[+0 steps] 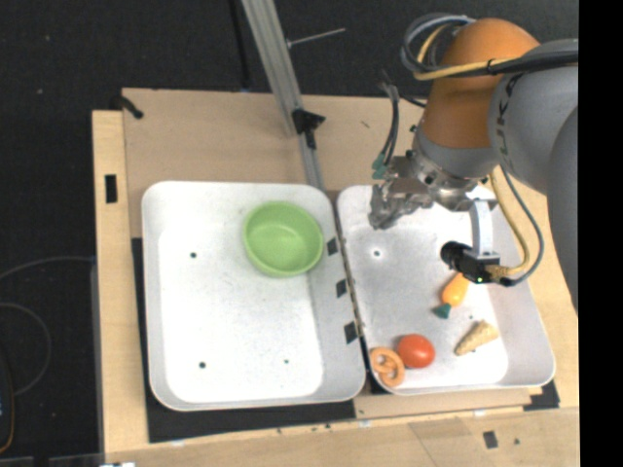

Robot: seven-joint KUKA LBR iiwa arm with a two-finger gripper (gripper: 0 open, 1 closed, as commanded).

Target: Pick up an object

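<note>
The right bin (pixel 409 261) holds a red tomato-like ball (pixel 417 350), an orange pretzel-shaped piece (pixel 387 366), a small orange carrot with a green end (pixel 453 292) and a tan cone (pixel 475 338), all near its front right. My gripper (pixel 385 208) hangs over the bin's back left corner, well apart from those pieces. Nothing shows between its fingers, which look close together. A green bowl (pixel 283 238) sits in the left bin (pixel 195 309), at the back right.
A grey metal post (pixel 277 66) slants up from between the bins at the back. The arm's orange band (pixel 477 76) and cables (pixel 516 232) hang over the right bin's back right. The wooden bench (pixel 195 134) surrounds both bins.
</note>
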